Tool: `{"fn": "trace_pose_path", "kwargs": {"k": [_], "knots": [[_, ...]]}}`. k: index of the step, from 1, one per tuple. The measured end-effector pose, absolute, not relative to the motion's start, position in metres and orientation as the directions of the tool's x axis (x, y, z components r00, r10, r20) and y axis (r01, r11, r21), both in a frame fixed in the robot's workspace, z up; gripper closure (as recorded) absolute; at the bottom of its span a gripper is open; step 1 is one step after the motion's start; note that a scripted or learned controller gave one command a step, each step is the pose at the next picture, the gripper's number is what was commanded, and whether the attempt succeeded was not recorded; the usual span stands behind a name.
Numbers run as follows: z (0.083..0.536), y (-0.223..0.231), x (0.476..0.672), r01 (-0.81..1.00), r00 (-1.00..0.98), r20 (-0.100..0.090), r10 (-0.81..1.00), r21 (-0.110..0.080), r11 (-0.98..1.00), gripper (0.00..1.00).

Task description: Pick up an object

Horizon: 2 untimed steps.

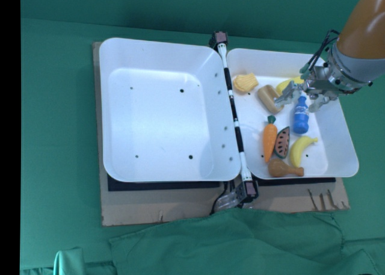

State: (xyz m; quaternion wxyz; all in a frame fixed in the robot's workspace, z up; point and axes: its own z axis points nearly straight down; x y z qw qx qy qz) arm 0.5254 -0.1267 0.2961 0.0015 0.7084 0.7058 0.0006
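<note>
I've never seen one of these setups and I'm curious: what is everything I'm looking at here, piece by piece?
Left bin: one, white, left half of bench.
Right bin: one, white, holds the toys.
Bottle: one, blue, right bin, under the gripper.
Carrot: one, orange, right bin centre.
Watermelon slice: one, red and dark, beside carrot.
Banana: one, yellow, right of the slice.
Drumstick: one, brown, near front edge.
Yellow ridged piece: one, far left corner.
Tan cylinder: one, beside it.
Gripper: one, metal, above bottle.
Arm: one, grey and orange, from right.
</note>
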Motion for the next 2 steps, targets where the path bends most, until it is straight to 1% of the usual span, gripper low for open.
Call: {"fn": "trace_pose_path", "kwargs": {"k": [1, 2], "knots": [[0.281, -0.192, 0.518, 1.000, 0.011, -0.004, 1.000, 0.001, -0.011, 0.00], [0.294, -0.189, 0.520, 1.000, 0.008, -0.006, 1.000, 0.009, -0.008, 1.00]]}}
